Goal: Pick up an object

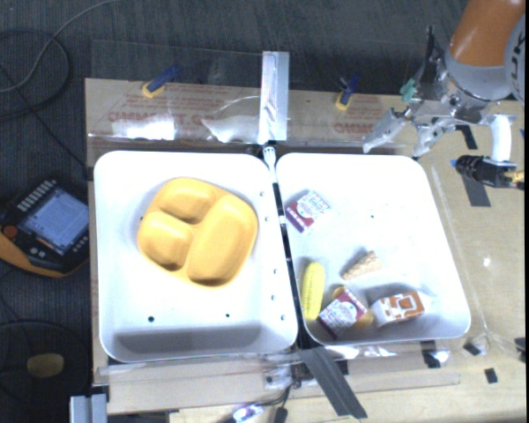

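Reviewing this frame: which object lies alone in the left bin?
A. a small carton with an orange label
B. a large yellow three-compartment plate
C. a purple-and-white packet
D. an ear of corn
B: the yellow compartment plate is the one thing lying in the left bin, while the corn, the purple-and-white packet and the orange-label carton all lie in the right bin.

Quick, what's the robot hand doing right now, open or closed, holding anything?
Hand: open, holding nothing, above the top right corner of the right bin.
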`<state>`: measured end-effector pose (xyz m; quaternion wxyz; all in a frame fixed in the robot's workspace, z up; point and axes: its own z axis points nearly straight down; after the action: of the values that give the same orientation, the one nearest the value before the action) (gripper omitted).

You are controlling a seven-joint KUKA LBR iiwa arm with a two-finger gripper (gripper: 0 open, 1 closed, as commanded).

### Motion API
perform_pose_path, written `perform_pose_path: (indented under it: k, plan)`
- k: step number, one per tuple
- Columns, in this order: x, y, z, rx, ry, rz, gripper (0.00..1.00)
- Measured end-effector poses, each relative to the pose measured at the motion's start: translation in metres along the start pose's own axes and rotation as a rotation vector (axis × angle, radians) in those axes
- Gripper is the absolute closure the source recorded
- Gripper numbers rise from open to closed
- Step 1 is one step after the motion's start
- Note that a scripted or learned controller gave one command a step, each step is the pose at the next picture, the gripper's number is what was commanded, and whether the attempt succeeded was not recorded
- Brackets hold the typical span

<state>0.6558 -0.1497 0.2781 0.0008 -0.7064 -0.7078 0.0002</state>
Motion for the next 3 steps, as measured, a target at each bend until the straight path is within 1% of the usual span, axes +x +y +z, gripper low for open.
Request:
perform_pose_path:
  k: [1, 2, 3]
  plan:
    - [0.01, -0.059, 0.095, 0.001, -0.001, -0.141, 0.0]
    - [-0.005, -0.122, 0.188, -0.013, -0.004, -0.183, 0.0]
    - [-0.004, -0.12, 0.178, -0.018, -0.003, -0.183, 1.0]
